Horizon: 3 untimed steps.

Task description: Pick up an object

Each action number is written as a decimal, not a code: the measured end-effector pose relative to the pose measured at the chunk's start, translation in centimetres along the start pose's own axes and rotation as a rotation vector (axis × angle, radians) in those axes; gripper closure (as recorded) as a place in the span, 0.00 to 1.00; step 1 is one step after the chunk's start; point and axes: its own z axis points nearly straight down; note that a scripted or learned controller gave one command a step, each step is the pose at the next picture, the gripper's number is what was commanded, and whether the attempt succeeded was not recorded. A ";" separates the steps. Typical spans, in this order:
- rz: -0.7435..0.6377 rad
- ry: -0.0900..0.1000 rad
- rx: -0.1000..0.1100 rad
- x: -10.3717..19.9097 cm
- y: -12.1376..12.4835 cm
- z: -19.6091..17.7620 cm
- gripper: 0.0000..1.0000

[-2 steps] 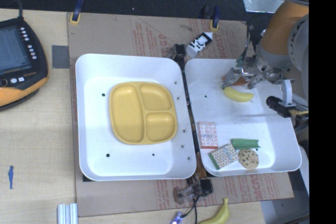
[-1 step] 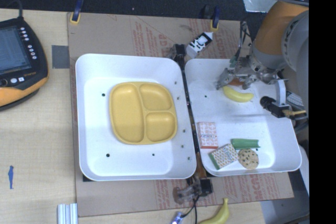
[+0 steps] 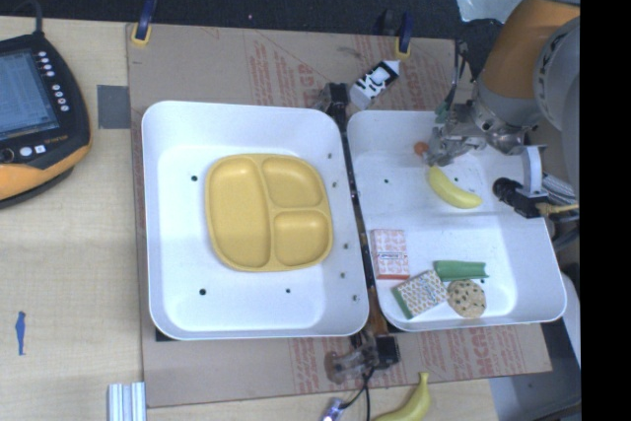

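A: What's at the far left?

B: A pendant [image 3: 35,118] with a screen lies on the counter [image 3: 69,271], apart from the bins.

A: And the left bin?

B: The left bin [image 3: 168,296] holds a yellow tray [image 3: 268,210] with three compartments, lying flat near its middle.

A: The right one?

B: In the right bin [image 3: 527,256], a red-and-white card [image 3: 388,252] lies against the left wall. Along the near edge sit a checkered packet [image 3: 421,292], a cookie [image 3: 466,298] just beside it, and a green piece [image 3: 459,268] above the cookie. A banana [image 3: 452,189] lies tilted in the far half, well apart from those.

A: Where's the tool?

B: The tool [image 3: 446,141] hangs over the bin's far part, just above the banana's upper end, next to a small orange bit. Whether it's wide or narrow, I cannot tell; nothing clearly sits between its tips. The arm [image 3: 527,49] comes in from the right.

A: Anything outside the bins?

B: A second banana [image 3: 409,402] lies on the counter at the near edge.
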 end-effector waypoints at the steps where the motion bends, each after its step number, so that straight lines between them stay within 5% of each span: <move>1: 0.000 0.000 0.000 0.0 0.0 0.0 0.00; 2: 0.003 0.000 -0.003 -0.5 -1.6 -0.4 0.00; 3: 0.001 -0.001 -0.005 2.9 0.1 1.0 0.00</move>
